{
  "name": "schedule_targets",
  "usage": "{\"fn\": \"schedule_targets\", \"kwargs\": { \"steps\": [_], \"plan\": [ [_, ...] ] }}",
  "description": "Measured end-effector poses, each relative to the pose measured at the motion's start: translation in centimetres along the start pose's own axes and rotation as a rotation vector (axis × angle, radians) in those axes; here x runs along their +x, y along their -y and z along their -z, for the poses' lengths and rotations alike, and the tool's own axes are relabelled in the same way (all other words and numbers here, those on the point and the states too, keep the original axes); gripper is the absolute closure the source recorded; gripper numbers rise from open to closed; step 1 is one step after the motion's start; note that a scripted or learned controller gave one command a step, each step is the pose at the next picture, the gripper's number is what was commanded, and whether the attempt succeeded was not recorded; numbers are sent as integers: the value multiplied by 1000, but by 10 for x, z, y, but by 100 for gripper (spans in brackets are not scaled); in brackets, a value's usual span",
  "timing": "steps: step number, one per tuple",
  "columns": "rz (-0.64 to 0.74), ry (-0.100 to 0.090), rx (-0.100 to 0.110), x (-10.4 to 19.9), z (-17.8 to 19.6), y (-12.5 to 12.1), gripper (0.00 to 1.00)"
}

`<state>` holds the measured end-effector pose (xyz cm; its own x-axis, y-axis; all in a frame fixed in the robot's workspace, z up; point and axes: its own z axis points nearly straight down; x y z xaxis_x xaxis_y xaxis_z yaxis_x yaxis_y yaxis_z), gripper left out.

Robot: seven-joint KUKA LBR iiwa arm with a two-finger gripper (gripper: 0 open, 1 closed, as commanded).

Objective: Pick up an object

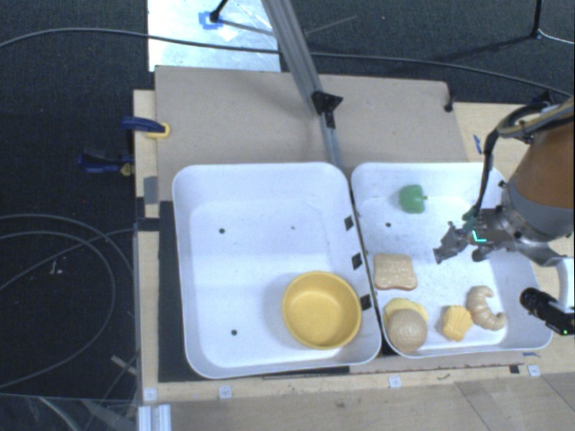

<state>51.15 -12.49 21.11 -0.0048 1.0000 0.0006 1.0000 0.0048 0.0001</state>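
- Dark carpet strewn with cables surrounds the counter (269,115), a brown board that carries 2 shallow white bins side by side, so everything reachable stays corralled within their walls.
- No single item is named by the task; the candidates sit in the right bin (431,173), where 5 small things lie loose and mostly apart, which leaves room for fingers to come down around any 1 of them.
- Nearest the end effector (458,242) are the toast slice (394,272), lying flat to its lower left, and the croissant (485,306) below it near the bin's right wall.
- Just beside the croissant is a yellow corn piece (455,322), and left of that a round tan-and-yellow piece (405,324) sits in the bin's front left corner, close to the wall, likely the hardest spot to reach.
- A green ball (412,198) rests alone in the far half of the bin, well apart from the rest.
- The end effector hangs over bare bin floor between these items; I cannot tell whether it is open or closed, and nothing is visibly between its tips, so I judge the pick as not yet made.
- The arm's orange band (548,173) enters from the right.
- Further out, the left bin (260,182) holds a yellow bowl (322,308), upright near its front right corner.
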Motion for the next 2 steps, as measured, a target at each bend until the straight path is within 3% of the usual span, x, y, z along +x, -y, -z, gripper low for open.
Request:
{"fn": "schedule_targets", "kwargs": {
  "steps": [1,2],
  "plan": [
    [0,0,-1,0,0,0,0],
    [-3,0,4,5,-62,-1,0]
  ]
}}
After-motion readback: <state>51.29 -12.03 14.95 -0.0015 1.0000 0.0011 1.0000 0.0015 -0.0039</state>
